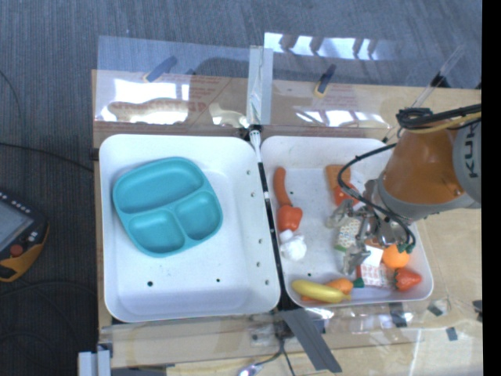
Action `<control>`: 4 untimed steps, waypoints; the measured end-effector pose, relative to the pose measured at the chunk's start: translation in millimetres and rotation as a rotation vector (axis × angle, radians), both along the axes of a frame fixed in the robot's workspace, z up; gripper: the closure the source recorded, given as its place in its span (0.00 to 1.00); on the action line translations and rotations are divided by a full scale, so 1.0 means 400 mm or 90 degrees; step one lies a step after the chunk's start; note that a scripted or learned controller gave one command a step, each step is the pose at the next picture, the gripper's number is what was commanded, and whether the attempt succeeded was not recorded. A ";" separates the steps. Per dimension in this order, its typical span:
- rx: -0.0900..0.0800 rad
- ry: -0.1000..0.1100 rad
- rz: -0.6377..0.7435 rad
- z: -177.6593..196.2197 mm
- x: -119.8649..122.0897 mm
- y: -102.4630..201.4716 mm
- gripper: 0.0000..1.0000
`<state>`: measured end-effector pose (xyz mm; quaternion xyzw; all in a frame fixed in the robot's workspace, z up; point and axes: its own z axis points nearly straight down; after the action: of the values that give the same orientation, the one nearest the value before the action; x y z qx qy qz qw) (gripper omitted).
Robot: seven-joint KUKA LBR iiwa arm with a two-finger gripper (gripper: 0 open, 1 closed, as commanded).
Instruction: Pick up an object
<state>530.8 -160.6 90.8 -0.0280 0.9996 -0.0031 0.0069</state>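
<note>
Objects for picking are gathered in the right-hand white bin (270,210), where a cluster of toy foods is seen. A banana (319,291) is laid near the bin's 6 o'clock edge, with a small orange piece (342,285) touching its right end. An orange carrot-like stick (279,185) is placed along the bin's 9 o'clock wall, and just below it an orange-red piece (289,218) and a white lump (294,247) are found close together. Another orange item (335,174) is seen toward 12 o'clock, partly covered by a black cable (356,163). At 4 o'clock an orange fruit with a green top (396,258) and a red strawberry-like piece (407,280) are set just beside each other, next to a flat red-and-white packet (373,272).

The gripper (359,237) is lowered into the right half of this bin, above a small printed packet; whether its fingers are spread or closed cannot be told, and nothing is clearly seen held between them. The arm's orange band (421,171) is seen at 3 o'clock of the view.

In the left bin (188,292) a teal divided tray (166,205) is rested, tilted toward that bin's 10 o'clock corner.
</note>
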 end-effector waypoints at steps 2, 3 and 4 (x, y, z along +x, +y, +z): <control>0.004 0.008 -0.108 0.001 0.337 0.051 0.00; 0.004 0.001 -0.146 -0.003 0.233 -0.021 0.00; 0.003 0.001 -0.169 -0.001 0.064 -0.081 0.00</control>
<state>556.3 -193.2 90.5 0.1045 0.9945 -0.0014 0.0060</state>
